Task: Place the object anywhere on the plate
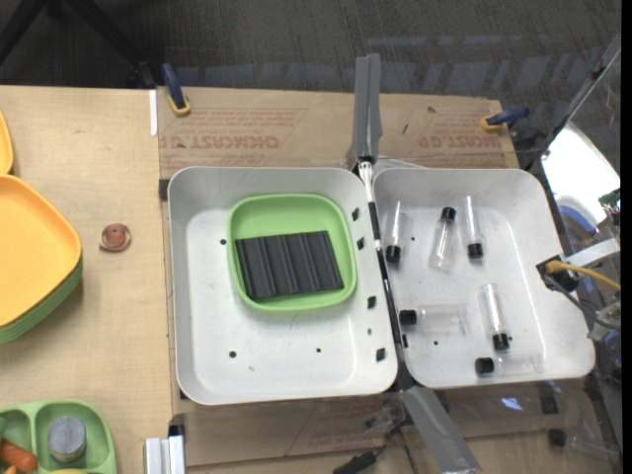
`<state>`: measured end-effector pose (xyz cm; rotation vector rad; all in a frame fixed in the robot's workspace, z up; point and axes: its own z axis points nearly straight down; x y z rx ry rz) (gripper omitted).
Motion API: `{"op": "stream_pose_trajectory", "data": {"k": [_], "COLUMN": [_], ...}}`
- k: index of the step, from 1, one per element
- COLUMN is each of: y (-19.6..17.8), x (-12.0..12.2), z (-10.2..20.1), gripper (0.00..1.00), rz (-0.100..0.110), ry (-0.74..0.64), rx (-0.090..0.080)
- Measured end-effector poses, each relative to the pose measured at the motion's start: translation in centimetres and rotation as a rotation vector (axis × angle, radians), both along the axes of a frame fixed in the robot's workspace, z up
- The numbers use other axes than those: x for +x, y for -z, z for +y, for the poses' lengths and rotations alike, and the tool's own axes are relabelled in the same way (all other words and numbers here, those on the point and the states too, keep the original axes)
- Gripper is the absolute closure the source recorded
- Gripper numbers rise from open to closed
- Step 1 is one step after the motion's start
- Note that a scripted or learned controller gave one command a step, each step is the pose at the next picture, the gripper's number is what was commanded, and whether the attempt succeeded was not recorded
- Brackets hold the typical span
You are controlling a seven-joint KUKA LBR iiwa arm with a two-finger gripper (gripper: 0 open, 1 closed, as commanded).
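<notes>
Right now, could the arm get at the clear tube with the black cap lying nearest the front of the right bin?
Probably yes. That tube lies flat on the right bin's floor, apart from the other tubes, with nothing lying over it, so a descent from above looks unobstructed.

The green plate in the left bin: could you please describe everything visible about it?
The green plate is a rounded-square, light green dish with a raised rim, plastic by its look. It lies flat in the upper middle of the left white bin. A dark grey ribbed rectangular block rests on it, covering most of its floor, slightly tilted.
</notes>
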<state>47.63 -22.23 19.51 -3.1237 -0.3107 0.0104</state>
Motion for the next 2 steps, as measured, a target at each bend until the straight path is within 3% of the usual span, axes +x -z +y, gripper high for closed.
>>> {"op": "stream_pose_trajectory", "data": {"k": [2], "y": [-1.4], "x": [0.1], "z": [3.2], "gripper": [0.00], "rz": [-0.002], "ry": [-0.005], "rx": [0.000]}}
